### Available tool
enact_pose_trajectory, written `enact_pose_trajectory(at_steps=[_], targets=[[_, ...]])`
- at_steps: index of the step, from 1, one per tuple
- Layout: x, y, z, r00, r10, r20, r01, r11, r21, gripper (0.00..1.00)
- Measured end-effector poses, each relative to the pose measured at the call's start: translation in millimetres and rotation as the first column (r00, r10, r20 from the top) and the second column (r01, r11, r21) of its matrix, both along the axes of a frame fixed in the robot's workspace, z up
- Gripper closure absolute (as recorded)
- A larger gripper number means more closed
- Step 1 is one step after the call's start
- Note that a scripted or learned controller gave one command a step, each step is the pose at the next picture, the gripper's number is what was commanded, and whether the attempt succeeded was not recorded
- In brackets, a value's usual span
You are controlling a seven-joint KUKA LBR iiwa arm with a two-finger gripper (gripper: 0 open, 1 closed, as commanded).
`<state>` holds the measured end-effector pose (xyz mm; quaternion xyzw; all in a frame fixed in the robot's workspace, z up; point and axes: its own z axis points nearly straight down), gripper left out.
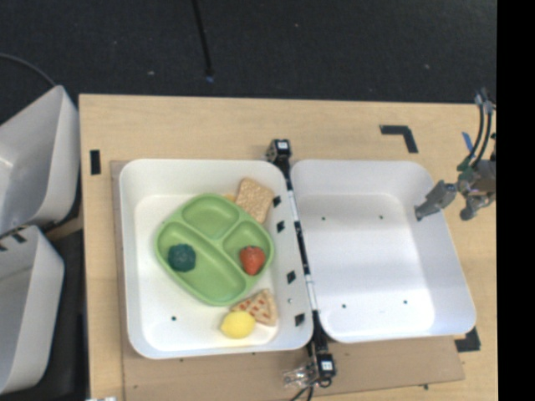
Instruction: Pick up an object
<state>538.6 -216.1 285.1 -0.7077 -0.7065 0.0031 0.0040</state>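
Basically gripper [451, 202] fingers spread, holding nothing, over right bin [368, 307] edge; best cross to left bin [142, 324], drop squarely on lemon [237, 325], clear of green plate [209, 284].

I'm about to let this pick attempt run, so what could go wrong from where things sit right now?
1. The hand sits at the right bin's far edge, while every object lies in the left bin; a descent here would likely grab nothing.
2. The strawberry and blue-green piece rest in the green tray's compartments, so its raised walls may block the fingers.
3. The lemon touches the pizza slice; grabbing one may shove the other.
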Motion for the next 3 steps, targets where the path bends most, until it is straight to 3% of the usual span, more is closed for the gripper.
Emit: enact_pose_trajectory(at_steps=[1, 3], targets=[[2, 1, 5, 1.0, 0.004, 0.009, -0.004, 1.0, -0.003, 0.0], [-8, -7, -116, 1.0, 0.002, 0.003, -0.002, 1.0, 0.0, 0.0]])
